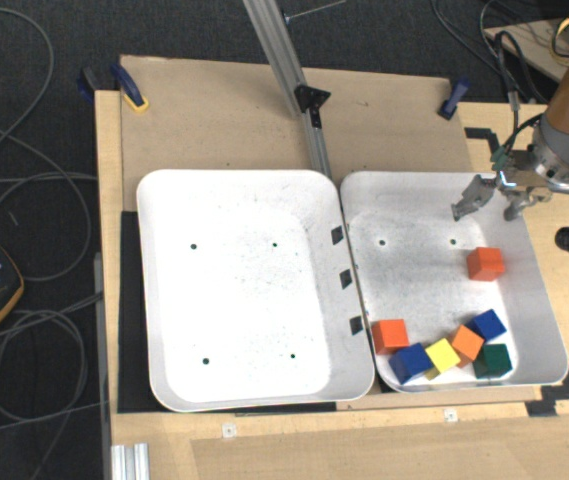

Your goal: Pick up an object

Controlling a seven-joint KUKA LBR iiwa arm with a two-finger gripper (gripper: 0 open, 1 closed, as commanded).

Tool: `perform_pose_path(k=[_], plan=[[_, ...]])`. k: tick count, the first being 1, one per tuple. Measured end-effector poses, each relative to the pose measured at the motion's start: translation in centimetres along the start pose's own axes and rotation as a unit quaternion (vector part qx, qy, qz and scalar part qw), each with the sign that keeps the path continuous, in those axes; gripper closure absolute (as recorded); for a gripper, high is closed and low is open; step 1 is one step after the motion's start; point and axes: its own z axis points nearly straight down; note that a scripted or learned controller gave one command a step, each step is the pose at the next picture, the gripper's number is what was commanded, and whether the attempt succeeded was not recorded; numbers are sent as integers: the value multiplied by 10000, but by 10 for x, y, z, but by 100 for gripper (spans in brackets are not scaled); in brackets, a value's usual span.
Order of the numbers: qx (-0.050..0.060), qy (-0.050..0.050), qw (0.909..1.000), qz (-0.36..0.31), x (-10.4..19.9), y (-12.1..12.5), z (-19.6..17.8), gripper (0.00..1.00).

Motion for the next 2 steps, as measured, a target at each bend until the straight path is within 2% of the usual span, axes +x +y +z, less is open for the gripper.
perform_pose_path(k=[1, 2], plan=[[-1, 1, 10000, -11, 1, 10, 53, 0], [-41, -8, 10000, -12, 0, 12, 37, 100]])
